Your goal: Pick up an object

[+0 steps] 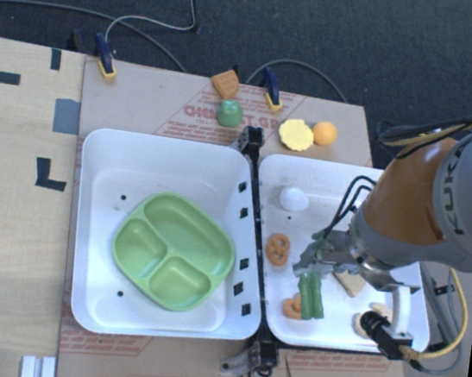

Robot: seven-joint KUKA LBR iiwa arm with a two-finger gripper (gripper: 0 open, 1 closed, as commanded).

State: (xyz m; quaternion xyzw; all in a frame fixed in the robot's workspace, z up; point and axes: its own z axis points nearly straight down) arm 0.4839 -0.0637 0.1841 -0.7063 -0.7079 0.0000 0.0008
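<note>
Six objects in the right bin [300, 177]: one white ball, one brown pretzel, one green stick, one small orange ring, one tan wedge and one pale piece.
Green stick [311, 296]: lies near the bin's front edge, just under the gripper, with the orange ring [291, 308] touching its left side.
Gripper [320, 258]: low over the middle of the right bin, just above the green stick's upper end; whether it is released or clenched cannot be told, and nothing can be seen held in it.
Tan wedge [349, 283]: just right of the gripper, partly under the arm.
Pale piece [370, 322]: near the bin's front right corner, partly hidden by black hardware.
Brown pretzel [277, 248]: by the bin's left wall, left of the gripper.
White ball [293, 198]: near the bin's back left corner.
Arm [421, 205]: grey with an orange band; the letters "KU" read on its grey casing.
Left bin [101, 156]: holds one green divided plate [173, 251] with three compartments.
Cardboard sheet [144, 101]: under both bins; red print on it is too partial to read.
Behind the bins, on the cardboard: one tan block [225, 82], one green ball [229, 113], one yellow disc [296, 134], one orange ball [324, 133].
Blue clamps: two, at the cardboard's back edge [106, 59] and [272, 93].
</note>
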